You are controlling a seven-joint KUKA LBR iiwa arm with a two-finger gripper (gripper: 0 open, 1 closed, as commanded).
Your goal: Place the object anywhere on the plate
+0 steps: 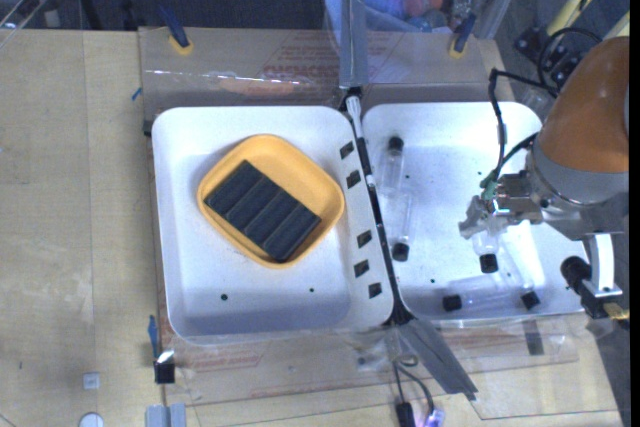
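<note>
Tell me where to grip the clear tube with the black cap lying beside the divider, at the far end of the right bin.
Probably the middle of the clear tube, coming straight down and closing across its width: it lies flat, long and thin, parallel to the divider.

Arm (590, 130): reaching in from the right, its orange band sitting just above and right of the claw.
Claw (487, 220): hanging low at the arm's left end, pointing down and leftward.

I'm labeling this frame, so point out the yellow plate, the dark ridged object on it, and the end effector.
yellow plate (222, 177): camera view, bare left rim.
dark ridged object (263, 209): camera view, its middle.
end effector (487, 223): camera view, its tip.
</note>
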